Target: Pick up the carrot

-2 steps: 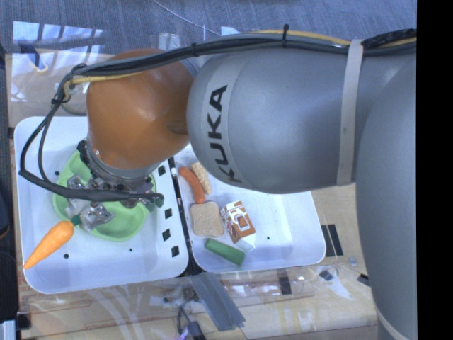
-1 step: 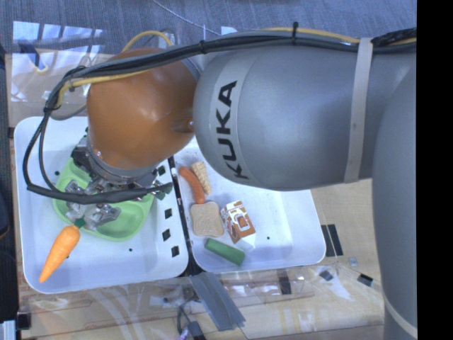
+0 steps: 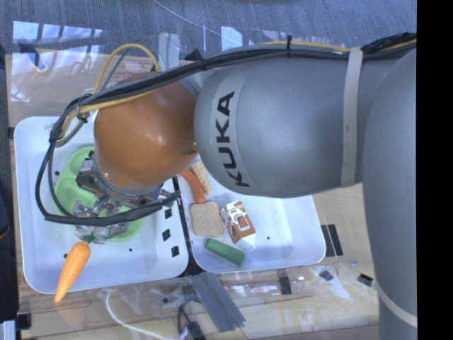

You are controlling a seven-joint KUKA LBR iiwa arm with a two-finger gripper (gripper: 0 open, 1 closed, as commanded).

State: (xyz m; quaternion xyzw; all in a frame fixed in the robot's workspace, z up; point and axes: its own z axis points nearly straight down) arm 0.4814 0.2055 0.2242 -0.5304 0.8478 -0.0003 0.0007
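The orange carrot (image 3: pixel 73 268) lies in the front left corner of the left bin (image 3: pixel 28 190), its green stub pointing up and right. My gripper (image 3: pixel 95 227) hangs below the orange wrist band, just above and right of the carrot's thick end. It is close to the carrot, and I see nothing held in it. The wrist and cables hide much of the gripper.
A green, leafy-looking item (image 3: pixel 71 179) lies under the wrist in the left bin. The right bin (image 3: pixel 297 239) holds a slice of bread (image 3: pixel 207 220), a small carton (image 3: pixel 239 224), a green stick (image 3: pixel 225 251) and an orange sausage-like piece (image 3: pixel 192 185). The arm covers the bins' back parts.
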